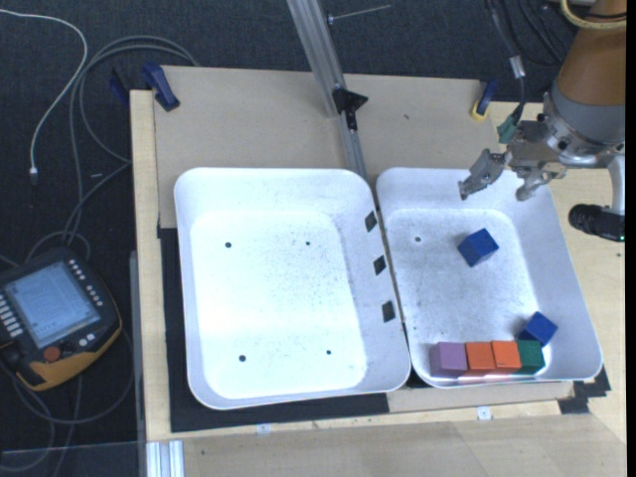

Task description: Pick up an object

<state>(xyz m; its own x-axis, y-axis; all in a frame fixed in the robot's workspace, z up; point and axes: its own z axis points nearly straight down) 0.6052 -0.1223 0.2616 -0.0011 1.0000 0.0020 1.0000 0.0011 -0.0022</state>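
White bins: two shallow trays side by side on the tabletop (248,117); left bin (199,197) with only dark specks on its floor, right bin (566,266) carrying the blocks.
Blue cube: loose blue block (478,246) on the right bin's floor, toward 12 o'clock of that bin's middle, tilted, well apart from the others.
Block row: along the right bin's 6 o'clock wall, touching side by side from 9 toward 3 o'clock: purple block (451,357), orange block (480,355), red-orange block (505,354), green block (530,356).
Second blue block: small blue block (540,327) just at 12 o'clock of the green one, touching or nearly so; cannot tell which.
Gripper: gripper (505,180) over the 12 o'clock rim of the right bin, at 1 o'clock from the loose blue cube and apart from it.
Fingers: spread wide and released, nothing between them.
Arm: grey with orange band (596,58), entering from 2 o'clock.
Surroundings: metal pole (318,48) slanting in from 12 o'clock between the bins; handheld pendant (50,311) on dark floor at 8 o'clock; blue clamps (157,84) at the tabletop's far edge.
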